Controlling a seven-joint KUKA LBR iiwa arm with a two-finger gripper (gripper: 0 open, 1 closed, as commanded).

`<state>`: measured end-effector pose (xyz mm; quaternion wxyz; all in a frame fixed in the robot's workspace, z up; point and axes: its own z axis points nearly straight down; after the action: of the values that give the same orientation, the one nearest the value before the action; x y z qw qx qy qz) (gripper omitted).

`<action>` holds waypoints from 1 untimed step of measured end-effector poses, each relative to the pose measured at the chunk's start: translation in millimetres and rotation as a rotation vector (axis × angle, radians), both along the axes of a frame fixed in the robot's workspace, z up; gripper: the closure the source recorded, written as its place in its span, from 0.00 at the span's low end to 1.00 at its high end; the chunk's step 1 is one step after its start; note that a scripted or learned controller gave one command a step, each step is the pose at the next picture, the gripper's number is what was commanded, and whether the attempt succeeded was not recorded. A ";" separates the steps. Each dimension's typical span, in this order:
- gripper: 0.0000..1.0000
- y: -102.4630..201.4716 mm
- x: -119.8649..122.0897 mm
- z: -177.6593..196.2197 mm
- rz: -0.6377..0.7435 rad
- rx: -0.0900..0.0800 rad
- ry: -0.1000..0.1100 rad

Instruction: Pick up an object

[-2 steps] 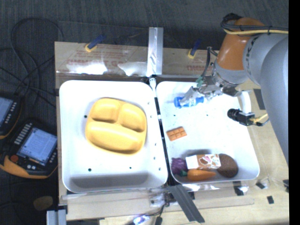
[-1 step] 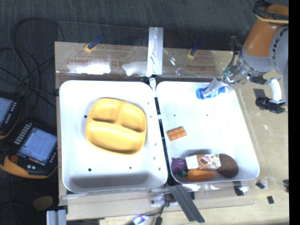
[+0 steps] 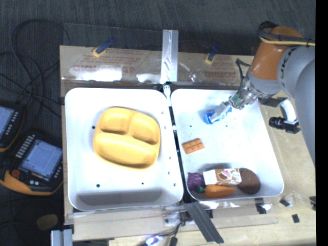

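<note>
Tool [image 3: 221,111] over right bin [image 3: 256,132] (blue object [image 3: 210,118] at tip), dark carpet [image 3: 102,4]

Carrot [image 3: 219,191] partly hidden under white packet [image 3: 222,176].

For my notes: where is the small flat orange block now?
The small flat orange block lies in the right white bin, near its left wall, below the blue object.
</note>
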<state>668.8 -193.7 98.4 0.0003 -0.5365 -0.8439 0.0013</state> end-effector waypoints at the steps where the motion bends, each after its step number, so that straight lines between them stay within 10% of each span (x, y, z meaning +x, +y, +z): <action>1: 0.00 87.4 -3.5 17.6 0.110 0.002 -0.002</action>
<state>665.2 -106.3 116.0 -0.0002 -0.4893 -0.8721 -0.0001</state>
